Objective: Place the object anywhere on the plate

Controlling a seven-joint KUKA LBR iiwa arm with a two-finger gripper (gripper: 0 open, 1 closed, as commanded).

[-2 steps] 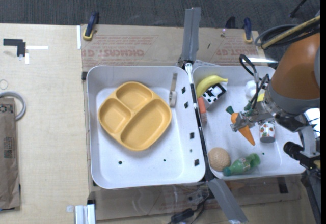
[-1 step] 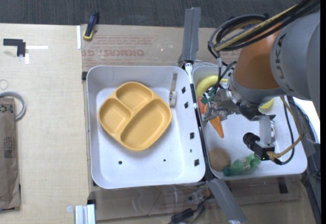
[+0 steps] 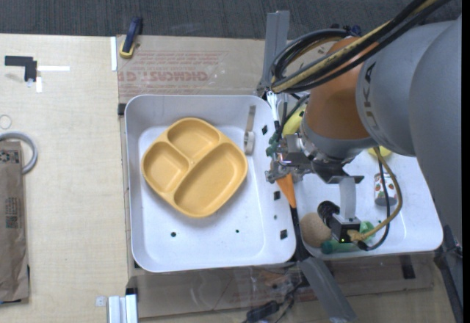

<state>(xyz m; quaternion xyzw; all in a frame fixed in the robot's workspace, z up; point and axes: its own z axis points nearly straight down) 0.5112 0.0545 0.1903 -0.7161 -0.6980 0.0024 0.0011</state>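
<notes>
The grey arm reaches in from the right of the camera view and its claw hangs over the wall shared by the two bins. A small orange piece, tapered like a carrot, sits just under the claw, at the right edge of the left bin. Its long axis runs roughly along that wall, toward the bin's near right corner. This piece looks like the object to be placed. Whether the claw is open, closed or gripping the piece cannot be told, because the wrist hides the contact. The yellow divided plate lies in the left bin, closer to its far left corner, with bare white floor between its rim and the claw. The coming move turns on one relation: the plate lies straight across the bin from the claw, toward the view's left. A tan ball rests near the near left corner of the right bin.
</notes>
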